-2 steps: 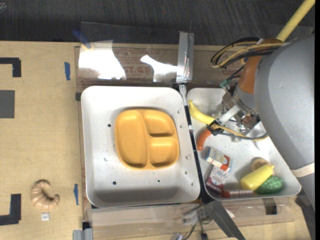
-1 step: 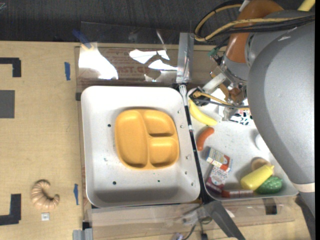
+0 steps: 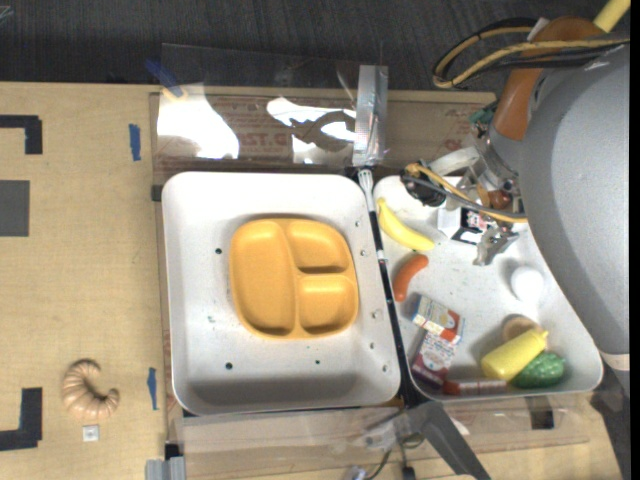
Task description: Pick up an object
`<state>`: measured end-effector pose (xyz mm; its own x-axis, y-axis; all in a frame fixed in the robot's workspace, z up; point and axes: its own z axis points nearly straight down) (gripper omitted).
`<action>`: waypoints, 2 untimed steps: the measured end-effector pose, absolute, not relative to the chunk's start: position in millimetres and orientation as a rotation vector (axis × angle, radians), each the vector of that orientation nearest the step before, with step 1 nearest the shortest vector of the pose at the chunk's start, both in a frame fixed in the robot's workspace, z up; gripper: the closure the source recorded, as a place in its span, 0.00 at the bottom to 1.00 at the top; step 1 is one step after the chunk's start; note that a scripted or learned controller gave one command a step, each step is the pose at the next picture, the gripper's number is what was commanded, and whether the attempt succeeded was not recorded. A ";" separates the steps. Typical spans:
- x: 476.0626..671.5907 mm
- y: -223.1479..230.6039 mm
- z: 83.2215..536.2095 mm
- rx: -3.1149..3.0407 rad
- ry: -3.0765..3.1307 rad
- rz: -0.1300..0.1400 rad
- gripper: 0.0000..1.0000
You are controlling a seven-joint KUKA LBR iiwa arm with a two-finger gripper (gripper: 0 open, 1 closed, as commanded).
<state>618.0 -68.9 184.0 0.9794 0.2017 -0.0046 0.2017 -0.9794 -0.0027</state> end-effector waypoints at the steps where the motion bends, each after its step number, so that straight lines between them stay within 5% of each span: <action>1: 576.8 -107.9 107.5 -3.124 -0.308 0.019 0.00; 2: 510.3 -124.9 86.9 -3.123 -0.330 -0.003 0.00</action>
